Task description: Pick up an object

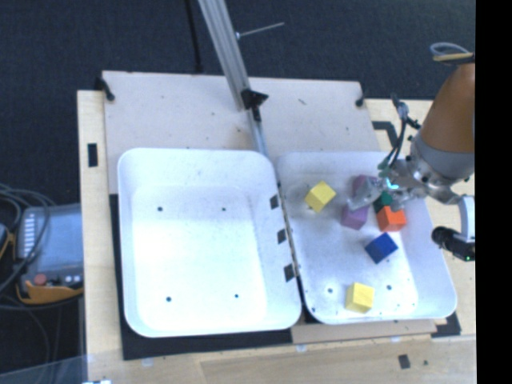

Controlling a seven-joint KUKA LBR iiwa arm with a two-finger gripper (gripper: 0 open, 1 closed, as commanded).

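The pincer (382,192) was seen low in the right bin (432,294), toward that bin's far right corner, over a tight cluster of small blocks. Whether it was released or clenched could not be told, since the fingertips were lost among the blocks beneath the wrist.

The likeliest target was taken to be the purple block (354,215), lying just beside the pincer on the side toward the left bin (136,174), with the orange block (391,218) touching or nearly touching on the other side. A blue block (382,247) lay near, toward the bench's front edge; a yellow block (320,196) sat apart near the divider, and a second yellow block (360,296) near the bin's front rim.

The purple block was judged light, stiff and not fragile, probably foam or wood, with smooth faces that might slip under a shallow grip. It would best be taken across two opposite flat faces, well down the sides.

No clear long axis was seen; the block looked roughly cubic and turned slightly askew to the bin's edges, possibly tilted, though the view was too coarse to be sure.
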